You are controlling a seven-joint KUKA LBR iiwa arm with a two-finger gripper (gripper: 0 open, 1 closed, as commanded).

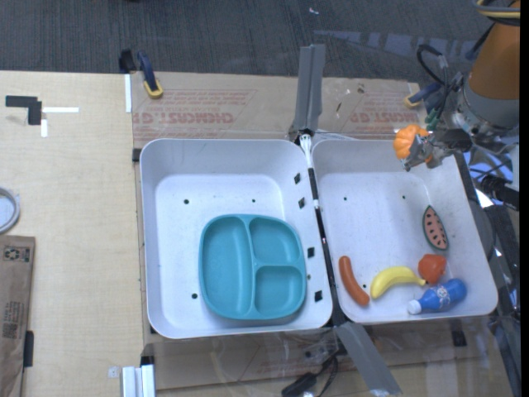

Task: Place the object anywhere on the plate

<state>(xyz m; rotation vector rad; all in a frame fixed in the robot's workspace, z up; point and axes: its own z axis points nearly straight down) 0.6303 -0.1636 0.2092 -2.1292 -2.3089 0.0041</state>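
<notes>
The arm (500,52) runs off the right edge, and the gripper's (417,151) fingers blur against a small orange object (405,141).

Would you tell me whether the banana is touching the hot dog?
Apart: the camera view shows a strip of white bin floor between the banana and the hot dog.

grey arm with orange band at upper right; pincer (416,152) clamped on small orange object (406,141).
</notes>
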